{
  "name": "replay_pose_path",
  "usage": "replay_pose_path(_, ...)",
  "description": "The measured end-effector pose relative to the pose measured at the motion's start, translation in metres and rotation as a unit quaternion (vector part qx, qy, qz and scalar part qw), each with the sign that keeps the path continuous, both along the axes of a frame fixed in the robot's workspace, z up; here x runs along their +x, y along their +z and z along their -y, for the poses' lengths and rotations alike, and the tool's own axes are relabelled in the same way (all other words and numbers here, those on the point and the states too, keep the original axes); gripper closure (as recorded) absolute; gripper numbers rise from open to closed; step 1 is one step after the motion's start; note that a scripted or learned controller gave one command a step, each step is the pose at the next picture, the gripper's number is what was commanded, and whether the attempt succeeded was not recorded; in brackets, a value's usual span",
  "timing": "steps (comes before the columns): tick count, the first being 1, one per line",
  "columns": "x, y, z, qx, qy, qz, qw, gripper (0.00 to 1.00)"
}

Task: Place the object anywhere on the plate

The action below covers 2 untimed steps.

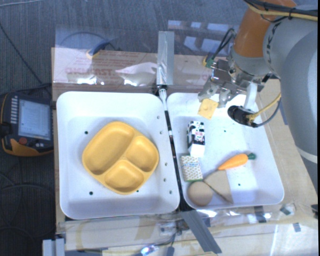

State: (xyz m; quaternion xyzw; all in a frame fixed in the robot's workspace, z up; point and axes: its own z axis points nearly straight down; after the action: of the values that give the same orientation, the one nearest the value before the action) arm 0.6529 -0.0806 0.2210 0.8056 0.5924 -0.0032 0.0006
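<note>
End effector point(217, 96) grips the cheese wedge point(207, 108) at its top edge; light, rigid, likely slippery plastic.

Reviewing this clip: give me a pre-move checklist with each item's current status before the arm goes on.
1. Yellow piece between the tool's tips: cannot tell; it sits right under them.
2. Piece lifted off the right bin: cannot tell.
3. Plate in left bin, compartments bare: ok.
4. Divider between bins on the path: not ok, must be cleared.
5. Carrot, milk carton, egg apart from the tool: ok.
</note>
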Motion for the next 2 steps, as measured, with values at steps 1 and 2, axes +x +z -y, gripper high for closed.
replay_pose_path(1,0.0,0.0,0.0,0.0001,0.0,0.0,1.0,0.0)
replay_pose_path(2,-0.012,-0.015,0.033,0.0007,0.006,0.0,1.0,0.0)
